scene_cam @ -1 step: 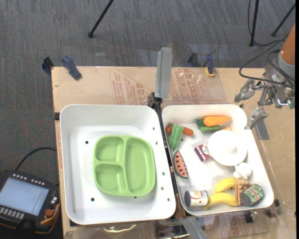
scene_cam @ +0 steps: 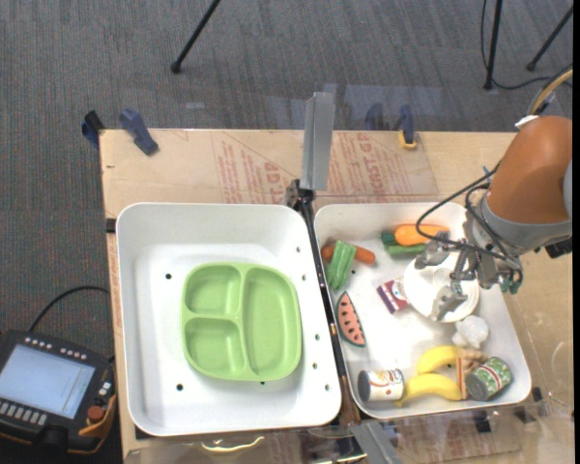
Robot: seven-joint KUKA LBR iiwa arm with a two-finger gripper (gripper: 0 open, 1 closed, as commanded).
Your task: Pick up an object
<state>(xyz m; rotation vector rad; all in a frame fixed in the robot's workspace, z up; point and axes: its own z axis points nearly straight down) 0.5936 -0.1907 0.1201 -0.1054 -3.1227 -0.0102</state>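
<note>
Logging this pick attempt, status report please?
Gripper low in right bin, over white item; grasp unconfirmed. Toy foods crowd around: banana, cans, watermelon slice. Green tray in left bin.

Bright, even overhead light; soft shadows, slight blur throughout.

Pincer over right bin
</note>
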